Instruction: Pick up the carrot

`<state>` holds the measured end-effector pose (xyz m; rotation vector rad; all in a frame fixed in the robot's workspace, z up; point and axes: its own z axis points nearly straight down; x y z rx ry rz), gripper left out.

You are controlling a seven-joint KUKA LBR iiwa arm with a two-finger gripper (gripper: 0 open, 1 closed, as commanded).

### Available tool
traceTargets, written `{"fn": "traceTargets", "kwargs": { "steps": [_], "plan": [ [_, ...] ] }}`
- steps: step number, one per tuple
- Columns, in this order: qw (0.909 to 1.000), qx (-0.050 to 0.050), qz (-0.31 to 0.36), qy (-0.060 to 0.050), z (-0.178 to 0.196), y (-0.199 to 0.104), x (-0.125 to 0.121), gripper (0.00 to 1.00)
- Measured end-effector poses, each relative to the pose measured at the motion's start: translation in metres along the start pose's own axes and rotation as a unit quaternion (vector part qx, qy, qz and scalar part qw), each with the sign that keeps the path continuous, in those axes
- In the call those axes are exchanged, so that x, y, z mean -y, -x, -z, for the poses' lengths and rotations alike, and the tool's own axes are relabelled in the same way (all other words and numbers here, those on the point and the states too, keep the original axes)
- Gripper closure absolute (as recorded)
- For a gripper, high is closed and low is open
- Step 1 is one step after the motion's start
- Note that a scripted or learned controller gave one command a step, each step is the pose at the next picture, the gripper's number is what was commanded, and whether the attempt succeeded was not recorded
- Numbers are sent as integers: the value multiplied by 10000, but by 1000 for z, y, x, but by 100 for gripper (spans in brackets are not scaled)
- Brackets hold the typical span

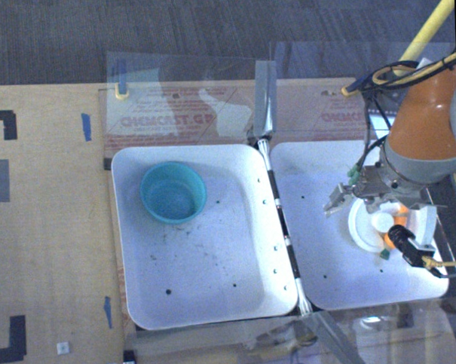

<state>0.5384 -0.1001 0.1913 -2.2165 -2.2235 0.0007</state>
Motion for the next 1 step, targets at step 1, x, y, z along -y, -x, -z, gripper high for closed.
{"fn": "traceTargets", "kwargs": {
  "steps": [1],
  "plan": [
    [9975,10,-710,19,36,63,6,0]
  ]
}}
